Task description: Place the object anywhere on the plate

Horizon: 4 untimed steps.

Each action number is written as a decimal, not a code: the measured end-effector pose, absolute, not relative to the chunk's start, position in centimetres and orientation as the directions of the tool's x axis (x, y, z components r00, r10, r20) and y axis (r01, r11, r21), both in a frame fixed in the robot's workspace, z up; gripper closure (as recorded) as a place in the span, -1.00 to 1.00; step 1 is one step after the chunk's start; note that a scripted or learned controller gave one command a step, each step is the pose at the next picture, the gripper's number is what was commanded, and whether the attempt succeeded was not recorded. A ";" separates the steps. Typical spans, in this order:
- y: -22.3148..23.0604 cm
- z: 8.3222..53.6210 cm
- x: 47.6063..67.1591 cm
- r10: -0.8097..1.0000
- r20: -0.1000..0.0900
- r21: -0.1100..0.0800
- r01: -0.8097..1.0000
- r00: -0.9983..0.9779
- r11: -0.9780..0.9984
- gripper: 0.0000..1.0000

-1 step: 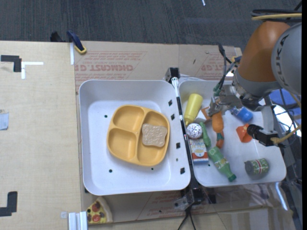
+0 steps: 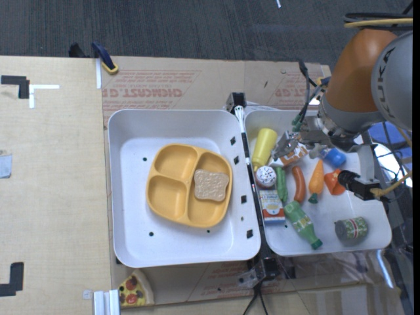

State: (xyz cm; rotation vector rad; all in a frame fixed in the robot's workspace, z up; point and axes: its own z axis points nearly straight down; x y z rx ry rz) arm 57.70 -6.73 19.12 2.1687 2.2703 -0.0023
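Near the bottom right of the frame I see a tin can [image 2: 351, 229], a green bottle [image 2: 303, 224] and a small carton [image 2: 272, 207] in the right bin [image 2: 328, 247]. The yellow plate [image 2: 164, 195] in the left bin [image 2: 125, 176] has toast [image 2: 210, 185] on it. Further up, a sausage [image 2: 299, 182], a carrot [image 2: 316, 177] and a yellow bottle [image 2: 263, 147] crowd around my gripper [image 2: 289, 146]. I cannot tell if it is gripping.

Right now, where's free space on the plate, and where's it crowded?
The yellow plate has two bare compartments on its left side; the slice of bread takes up most of its right one. The left bin has bare floor all around the plate. The right bin is crowded: mustard bottle, green bottle, can, and the gripper above them.
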 end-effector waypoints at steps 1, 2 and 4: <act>-6.7 19.1 57.7 0.999 -0.002 0.000 0.999 -0.046 0.046 -1.00; -3.6 19.2 56.9 0.884 -0.001 0.000 0.884 -0.467 0.467 -1.00; -2.2 19.1 53.0 0.838 -0.001 0.000 0.838 -0.546 0.546 -1.00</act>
